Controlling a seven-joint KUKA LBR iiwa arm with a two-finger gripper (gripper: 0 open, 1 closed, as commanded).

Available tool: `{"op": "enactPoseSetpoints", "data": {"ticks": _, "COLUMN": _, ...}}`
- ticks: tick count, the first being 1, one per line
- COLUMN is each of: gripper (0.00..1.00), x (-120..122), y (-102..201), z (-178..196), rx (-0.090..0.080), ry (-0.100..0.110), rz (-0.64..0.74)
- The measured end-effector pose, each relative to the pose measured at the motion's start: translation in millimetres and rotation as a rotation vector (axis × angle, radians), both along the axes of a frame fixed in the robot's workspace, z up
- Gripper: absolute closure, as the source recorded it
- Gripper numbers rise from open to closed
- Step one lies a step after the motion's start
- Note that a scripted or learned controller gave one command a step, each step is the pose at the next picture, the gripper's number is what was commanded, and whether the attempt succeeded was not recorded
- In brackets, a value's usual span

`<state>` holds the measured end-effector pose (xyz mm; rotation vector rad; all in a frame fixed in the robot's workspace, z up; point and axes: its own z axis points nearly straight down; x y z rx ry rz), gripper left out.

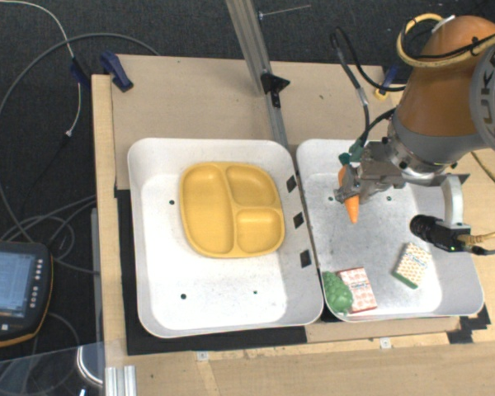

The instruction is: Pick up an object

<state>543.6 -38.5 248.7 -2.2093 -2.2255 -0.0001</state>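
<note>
Over the right bin (470,291), the gripper (352,190) pinches an orange carrot (352,207) between its fingers, the carrot's tip pointing down, just above the bin floor. Nearer the front lie a green item (337,291), a red-and-white packet (359,289) and a patterned box (412,265). A yellow divided plate (231,209) sits in the left bin (148,221).

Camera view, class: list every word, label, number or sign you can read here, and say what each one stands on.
"UK": pale letters on the grey arm, cut off at the picture's edge.
Red and white packet: printed, too small to read.
Patterned packet: print too blurred to read.
Handheld screen: display too small to read.
</note>
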Motion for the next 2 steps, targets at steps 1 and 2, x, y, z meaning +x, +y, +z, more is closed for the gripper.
{"op": "enactPoseSetpoints", "data": {"ticks": 1, "gripper": 1.00, "x": 3, "y": 63, "z": -2, "rx": -0.001, "ry": -0.002, "rz": 0.001}}
{"op": "enactPoseSetpoints", "data": {"ticks": 2, "gripper": 1.00, "x": 5, "y": 120, "z": -16, "rx": -0.001, "ry": 0.002, "rz": 0.000}}
